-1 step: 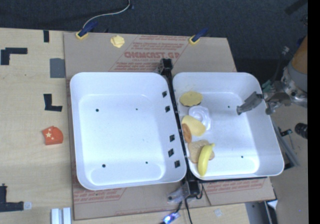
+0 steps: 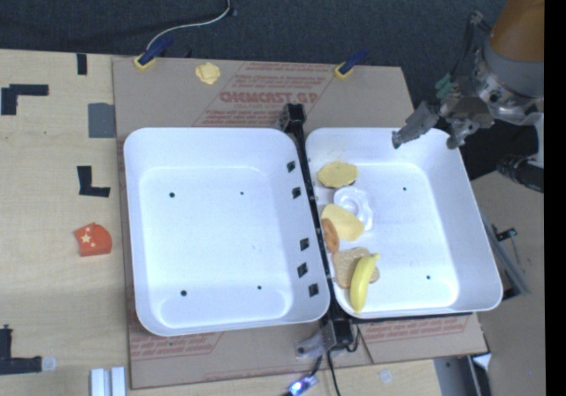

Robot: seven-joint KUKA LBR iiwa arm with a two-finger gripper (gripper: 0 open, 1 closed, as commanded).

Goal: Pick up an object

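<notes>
I see the wooden bench (image 2: 53,191) carrying a brown cardboard sheet (image 2: 265,89), with two white bins (image 2: 212,142) side by side on it. A small yellow piece (image 2: 208,73) sits on the cardboard behind the bins, and a red object (image 2: 94,239) lies on the bare wood well left of them.

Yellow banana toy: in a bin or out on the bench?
In. The yellow banana toy lies inside the right white bin, near its left wall.

Grey arm (image 2: 522,32) reaching in from the right, hand (image 2: 433,131) raised, fingers spread, holding nothing
</notes>
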